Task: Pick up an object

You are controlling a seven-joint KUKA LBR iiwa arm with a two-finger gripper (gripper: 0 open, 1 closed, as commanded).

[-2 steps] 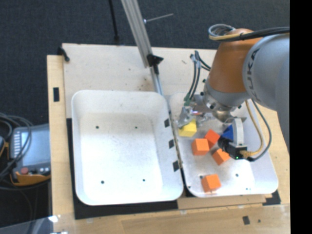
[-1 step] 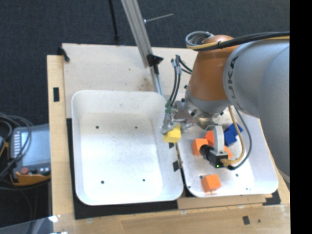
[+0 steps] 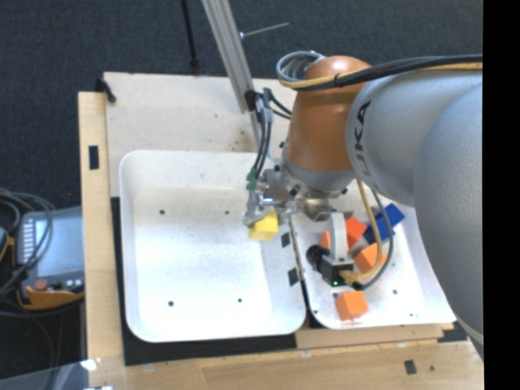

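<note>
My gripper (image 3: 262, 218) hangs over the right edge of the left bin (image 3: 187, 250), below the arm's orange band. A small yellow block (image 3: 265, 229) sits between its fingertips, and the fingers are shut on it. The block is by the ridge between the two bins, and its lower half sticks out beneath the fingers. The arm's big grey body hides much of the right bin (image 3: 406, 307).
Several orange blocks lie in the right bin, one near the front (image 3: 351, 305) and others (image 3: 366, 257) partly under the arm. A blue block (image 3: 392, 216) lies further back. A slanted metal rail (image 3: 227, 39) rises behind the bins. Cables loop around the wrist.
</note>
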